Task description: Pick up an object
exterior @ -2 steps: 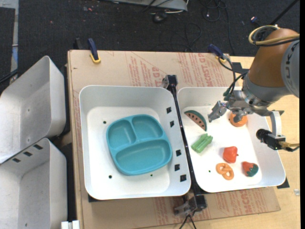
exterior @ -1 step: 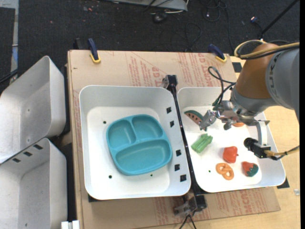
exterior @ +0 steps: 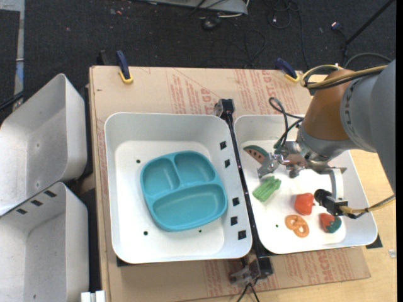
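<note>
My gripper hangs over the middle of the right bin, just above and to the right of a green ridged toy. Its two metal fingers stand apart, open, with nothing between them. A watermelon slice toy lies just left of the gripper. A red block, an orange pretzel and a red and green strawberry toy lie nearer the front of that bin. The arm's grey and orange wrist covers the bin's back right part.
The left bin holds a blue divided plate. A black divider runs between the two bins. Two white containers stand off the bench at the left. Clamps hold the bench's back edge.
</note>
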`<state>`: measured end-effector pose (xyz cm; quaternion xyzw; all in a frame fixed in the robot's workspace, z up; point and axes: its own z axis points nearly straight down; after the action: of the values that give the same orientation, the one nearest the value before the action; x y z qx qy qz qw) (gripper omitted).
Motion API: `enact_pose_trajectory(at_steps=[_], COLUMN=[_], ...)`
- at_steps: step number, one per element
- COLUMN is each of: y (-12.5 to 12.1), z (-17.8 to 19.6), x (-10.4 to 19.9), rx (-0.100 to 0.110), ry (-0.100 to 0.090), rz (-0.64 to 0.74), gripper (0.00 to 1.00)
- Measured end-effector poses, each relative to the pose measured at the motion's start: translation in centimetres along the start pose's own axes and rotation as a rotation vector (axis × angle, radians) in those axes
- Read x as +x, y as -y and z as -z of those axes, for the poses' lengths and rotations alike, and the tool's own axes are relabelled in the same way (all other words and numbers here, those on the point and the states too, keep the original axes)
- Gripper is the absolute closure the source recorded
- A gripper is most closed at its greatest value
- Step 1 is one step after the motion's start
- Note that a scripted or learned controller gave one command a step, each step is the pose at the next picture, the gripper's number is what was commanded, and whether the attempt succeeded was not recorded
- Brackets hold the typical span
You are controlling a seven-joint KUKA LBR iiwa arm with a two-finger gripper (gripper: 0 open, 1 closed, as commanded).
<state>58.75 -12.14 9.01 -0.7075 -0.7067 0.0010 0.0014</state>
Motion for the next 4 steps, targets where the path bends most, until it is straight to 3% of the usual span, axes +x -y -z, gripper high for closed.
enact_pose_trajectory(at_steps=[1, 3, 4], y=[-0.1, -1.1, -0.7], z=[1.3, 12.6, 12.1], x=[0.0, -0.5, 5.3], rx=[-0.005, -0.009, -0.003], ry=[0.001, 0.002, 0.000], rz=[-0.001, 0.004, 0.008], gripper=[1.00, 1.00, 1.00])
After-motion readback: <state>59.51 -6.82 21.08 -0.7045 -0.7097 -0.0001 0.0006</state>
